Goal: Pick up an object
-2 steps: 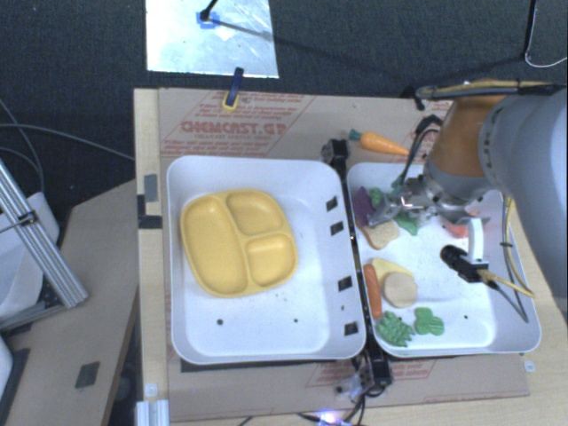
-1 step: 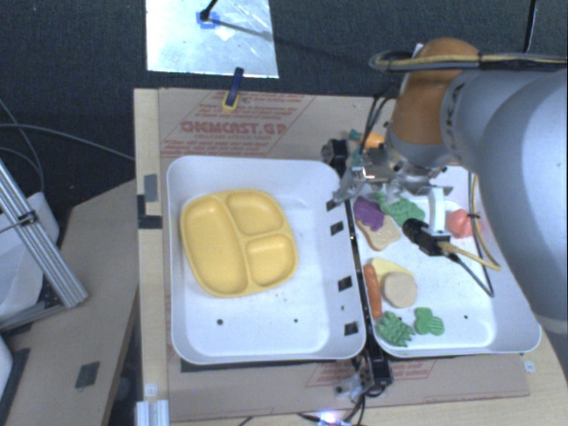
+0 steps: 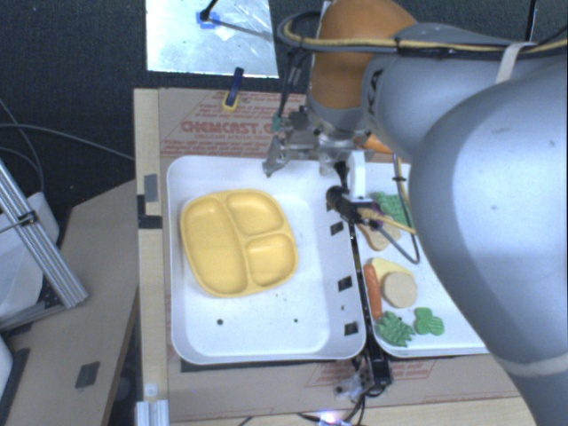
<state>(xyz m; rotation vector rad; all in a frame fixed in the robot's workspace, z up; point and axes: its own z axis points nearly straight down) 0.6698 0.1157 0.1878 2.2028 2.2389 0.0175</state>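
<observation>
Dark backdrop, cardboard-lined tabletop [image 3: 222, 124] | camera view: you see the jaws [image 3: 282, 156] at the left bin's [image 3: 266, 340] far rim, whether apart or together you cannot tell, nothing visibly held | approach step | smooth yellow divided tray [image 3: 238, 240] below them; toy carrot [image 3: 372, 287], green leaves [image 3: 417, 324] in right bin | next, you need descent onto a graspable edge.

A single fixed camera hangs above the bench [image 3: 106, 238] and looks down on it at a slant, taking in both white bins: the left bin [image 3: 257, 344] whole, the right bin [image 3: 444, 344] partly covered by the arm [image 3: 479, 193] (large in frame, close to the lens), which reaches in from the right.
</observation>
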